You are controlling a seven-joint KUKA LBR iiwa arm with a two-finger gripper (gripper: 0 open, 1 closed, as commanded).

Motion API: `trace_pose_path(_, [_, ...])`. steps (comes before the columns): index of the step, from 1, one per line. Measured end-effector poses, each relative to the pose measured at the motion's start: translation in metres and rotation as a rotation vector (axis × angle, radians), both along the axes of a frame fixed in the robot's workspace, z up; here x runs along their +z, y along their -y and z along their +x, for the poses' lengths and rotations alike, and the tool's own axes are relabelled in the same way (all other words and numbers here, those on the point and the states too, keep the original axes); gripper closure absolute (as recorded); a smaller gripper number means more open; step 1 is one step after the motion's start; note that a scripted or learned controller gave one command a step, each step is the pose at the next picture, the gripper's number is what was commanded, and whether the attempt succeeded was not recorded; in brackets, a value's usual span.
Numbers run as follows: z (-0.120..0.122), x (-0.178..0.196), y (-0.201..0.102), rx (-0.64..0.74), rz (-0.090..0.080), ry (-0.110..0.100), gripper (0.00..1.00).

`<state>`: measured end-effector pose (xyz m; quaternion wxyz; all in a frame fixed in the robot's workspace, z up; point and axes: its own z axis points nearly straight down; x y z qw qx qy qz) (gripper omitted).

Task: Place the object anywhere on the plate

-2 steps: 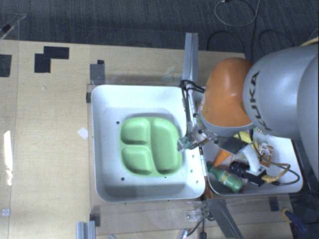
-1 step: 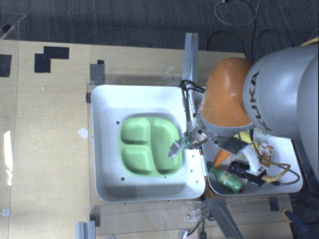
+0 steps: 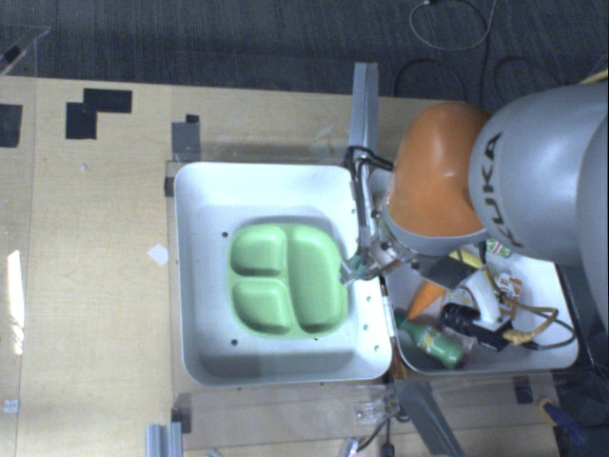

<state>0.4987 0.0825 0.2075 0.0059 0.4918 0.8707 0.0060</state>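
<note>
— What did we find in the bins?

— In the left bin [image 3: 190, 255] a green plate [image 3: 285, 279] lay flat, with two small compartments on its left and one long one on its right. In the right bin [image 3: 563, 350] we saw an orange object [image 3: 428, 298] just beside a dark green object [image 3: 433, 346], both near that bin's front left corner (apart from the plate, with the wall between the bins in the way).

— And what could we not make out?

— Much of the right bin lay under the arm [image 3: 542, 179], so that part was hidden from us. The green object was blurred, and we could not name it.

— And the hand?

— The hand [image 3: 366, 260] hung over the wall between the bins, just beside the plate's right rim. A pale bluish bit showed at its tip; we could not tell whether that was a thing or part of the hand. We could not tell how far open it was either, nor whether it held anything.
</note>
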Motion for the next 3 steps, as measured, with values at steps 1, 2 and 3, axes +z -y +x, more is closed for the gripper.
trace_pose_path(1, [-0.002, -0.022, 0.063, 0.007, -0.004, -0.010, 1.00])
trace_pose_path(2, [-0.010, -0.013, 0.002, 0.023, -0.003, -0.010, 1.00])
trace_pose_path(3, [-0.010, 0.022, 0.049, 0.010, -0.004, -0.010, 1.00])
